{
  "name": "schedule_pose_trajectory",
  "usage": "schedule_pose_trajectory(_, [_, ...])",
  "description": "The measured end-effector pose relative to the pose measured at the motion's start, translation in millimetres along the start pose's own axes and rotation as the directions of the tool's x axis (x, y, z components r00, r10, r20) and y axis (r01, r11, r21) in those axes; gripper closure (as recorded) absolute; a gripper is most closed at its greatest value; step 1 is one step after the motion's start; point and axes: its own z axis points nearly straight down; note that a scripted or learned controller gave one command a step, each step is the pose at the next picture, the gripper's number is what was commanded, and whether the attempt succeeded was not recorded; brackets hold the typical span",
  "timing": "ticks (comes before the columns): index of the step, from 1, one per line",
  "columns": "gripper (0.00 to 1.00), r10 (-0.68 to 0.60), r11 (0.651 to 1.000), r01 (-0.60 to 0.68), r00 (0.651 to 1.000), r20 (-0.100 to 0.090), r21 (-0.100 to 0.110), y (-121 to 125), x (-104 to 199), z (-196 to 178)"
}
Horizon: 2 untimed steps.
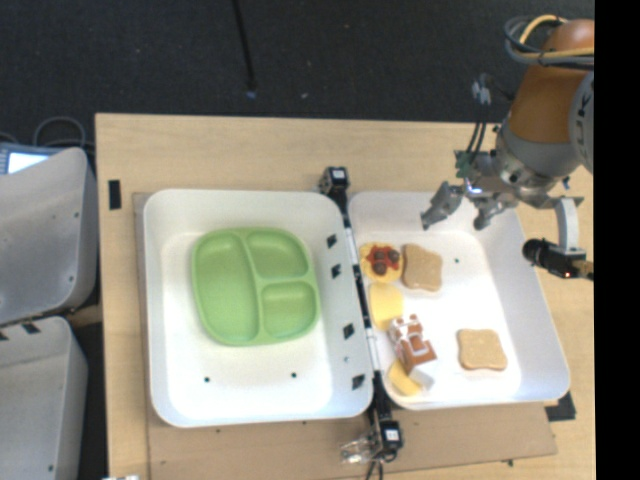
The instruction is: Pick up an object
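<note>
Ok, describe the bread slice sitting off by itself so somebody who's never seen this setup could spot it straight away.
Look in the right-hand white bin, not the one holding the green divided plate. Go to its near right part: the bread slice lies flat there, alone on bare white. The other slice sits farther back beside the reddish food piece, near the divider.

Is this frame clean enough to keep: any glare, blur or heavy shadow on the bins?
Camera view: lighting is even and soft; the right bin reads bright white, near blown out, with little surface detail. The green plate and the toast slice are reasonably sharp with faint shadows. The hand looks slightly soft. The floor beyond the bench is dark.
</note>
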Motion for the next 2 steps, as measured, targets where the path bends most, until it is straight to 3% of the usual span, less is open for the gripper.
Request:
schedule_pose_trajectory(1, [0.0,-0.002,1.0,0.002,1.0,0.001,-0.01,2.2,0.1,-5.5])
schedule_pose_trajectory(2, [0.0,-0.005,1.0,0.005,1.0,0.002,-0.006,7.5,6.7,52.0])
